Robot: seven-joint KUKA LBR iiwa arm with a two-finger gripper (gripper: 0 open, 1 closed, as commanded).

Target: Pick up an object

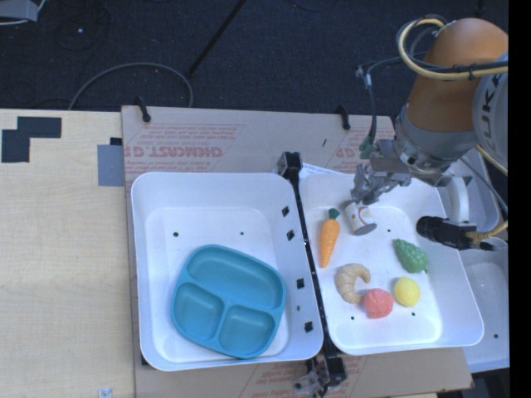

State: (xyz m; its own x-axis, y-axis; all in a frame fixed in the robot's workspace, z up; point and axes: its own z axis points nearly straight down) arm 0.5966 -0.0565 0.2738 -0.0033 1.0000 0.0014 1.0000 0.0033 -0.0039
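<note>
A pale wooden tabletop (pixel 58 247) is seen below dark floor. A blue plate (pixel 228 301) lies in the left bin (pixel 153 197); in the right bin (pixel 460 322), toy foods lie, a small white cup (pixel 358 217) pinched by the fingers (pixel 363 196).

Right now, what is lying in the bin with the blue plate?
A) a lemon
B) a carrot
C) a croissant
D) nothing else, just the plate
D: the blue plate lies alone in the left bin, while the carrot, the croissant and the yellow lemon all lie in the right bin.
</note>
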